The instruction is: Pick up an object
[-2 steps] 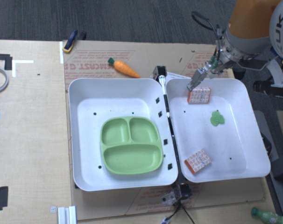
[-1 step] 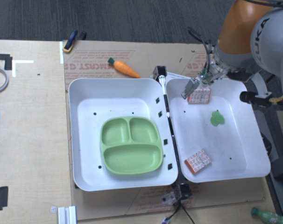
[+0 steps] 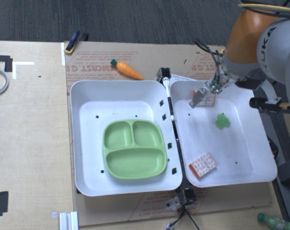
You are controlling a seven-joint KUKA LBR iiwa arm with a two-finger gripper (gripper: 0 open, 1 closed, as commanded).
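target: small red-and-white card packet (image 3: 203,98), far-left part of the right bin (image 3: 260,176), right at the gripper tip
target pose: tilted, looks lifted at one end; long axis runs roughly left-near to right-far
gripper (image 3: 208,91): comes in from the far right, tip touching or just over the packet's right-far end
fingers: cannot tell if open or clamped, too small and cluttered by cables; cannot confirm the packet is between them
key relation: packet lies just left-near of the fingertips, basically under them; any closing move needs the fingers across the packet's short side, not along its length
step guess: at the grasp point, either about to close or just closed; lift not evident
other options in right bin: green lumpy toy (image 3: 223,121) mid-bin, near-right of the gripper, apart from the packet; red patterned box (image 3: 202,166) at the near-left corner, tilted against the wall, well apart from the gripper
left bin (image 3: 83,176): holds a green divided plate (image 3: 134,149), three compartments, lying flat in the middle, nothing seen on it
outside the bins: toy carrot (image 3: 127,69) on the cardboard far of the left bin, long axis left-far to right-near; blue-and-yellow item (image 3: 72,41) further left at the cardboard edge
arm (image 3: 252,37): orange band and grey wrist at far right, above the right bin's far edge
risk: packet is thin and tipped, could slip or pivot out on closing; bin wall close on the far side limits approach
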